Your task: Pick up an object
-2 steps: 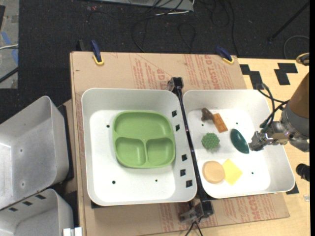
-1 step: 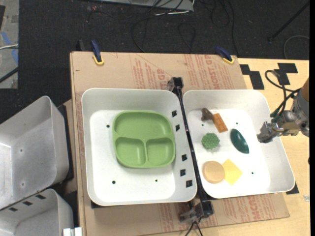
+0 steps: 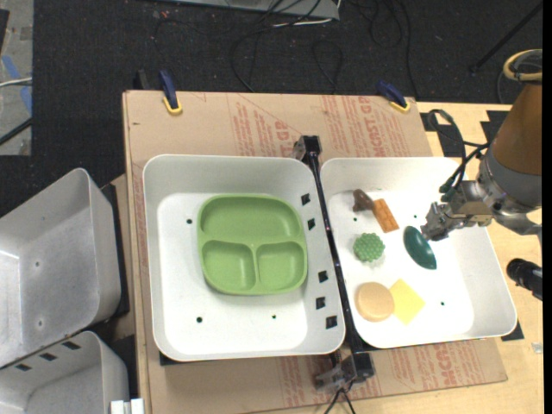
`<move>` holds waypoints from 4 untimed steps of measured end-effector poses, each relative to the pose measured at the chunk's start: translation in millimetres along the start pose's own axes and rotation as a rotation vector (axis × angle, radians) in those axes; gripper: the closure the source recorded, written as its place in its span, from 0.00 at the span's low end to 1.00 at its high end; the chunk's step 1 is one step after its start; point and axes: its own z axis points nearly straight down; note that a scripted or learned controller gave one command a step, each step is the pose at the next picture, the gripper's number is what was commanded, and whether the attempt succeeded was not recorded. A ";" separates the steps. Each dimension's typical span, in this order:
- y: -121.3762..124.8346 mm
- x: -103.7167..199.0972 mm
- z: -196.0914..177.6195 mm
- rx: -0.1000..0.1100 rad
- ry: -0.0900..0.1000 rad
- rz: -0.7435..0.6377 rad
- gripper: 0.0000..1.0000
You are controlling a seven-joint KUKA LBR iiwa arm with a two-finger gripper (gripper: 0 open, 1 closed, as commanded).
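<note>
The gripper is poised touching the dark green leaf-shaped piece in the right bin; finger state cannot be told; the thin piece could be nudged aside rather than grasped.

Brown board under two white bins, blue clamps, grey tubs at left, cables behind

A bench topped with a brown printed board is seen. Two shallow white bins are set directly on it, side by side and touching: left bin, right bin. Clamps are fixed at the far edge.
</note>
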 end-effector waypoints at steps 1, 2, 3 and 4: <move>17.8 46.6 15.7 0.003 0.000 0.000 1.00; 29.8 98.7 26.7 0.004 0.000 0.001 1.00; 48.1 149.4 18.4 0.000 0.000 0.001 1.00; 69.5 198.2 12.5 -0.001 0.001 -0.001 1.00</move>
